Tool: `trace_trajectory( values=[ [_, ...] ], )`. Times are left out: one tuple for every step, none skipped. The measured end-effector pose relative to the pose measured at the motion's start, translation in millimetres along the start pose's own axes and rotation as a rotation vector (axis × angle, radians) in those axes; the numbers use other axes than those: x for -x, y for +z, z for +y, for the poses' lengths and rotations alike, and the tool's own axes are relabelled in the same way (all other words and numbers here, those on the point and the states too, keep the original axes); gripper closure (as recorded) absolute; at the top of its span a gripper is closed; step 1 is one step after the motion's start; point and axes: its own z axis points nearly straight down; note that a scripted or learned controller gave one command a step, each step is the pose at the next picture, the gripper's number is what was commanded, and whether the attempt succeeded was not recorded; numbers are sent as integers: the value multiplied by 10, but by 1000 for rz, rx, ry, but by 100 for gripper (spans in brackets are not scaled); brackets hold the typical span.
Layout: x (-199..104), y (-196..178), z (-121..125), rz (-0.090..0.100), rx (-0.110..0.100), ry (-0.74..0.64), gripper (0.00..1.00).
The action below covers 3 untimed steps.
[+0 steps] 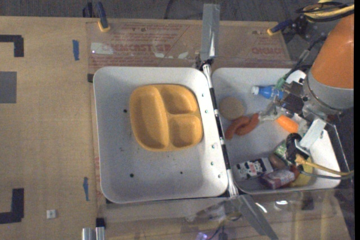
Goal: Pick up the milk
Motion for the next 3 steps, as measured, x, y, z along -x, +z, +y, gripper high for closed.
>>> trace_trajectory(
  values=[
    [338, -125, 206, 0, 4, -84, 0],
    [-120, -1085, -257, 0, 2, 54, 0],
    [-1014, -725, -498, -1, -1, 129, 0]
  ],
)
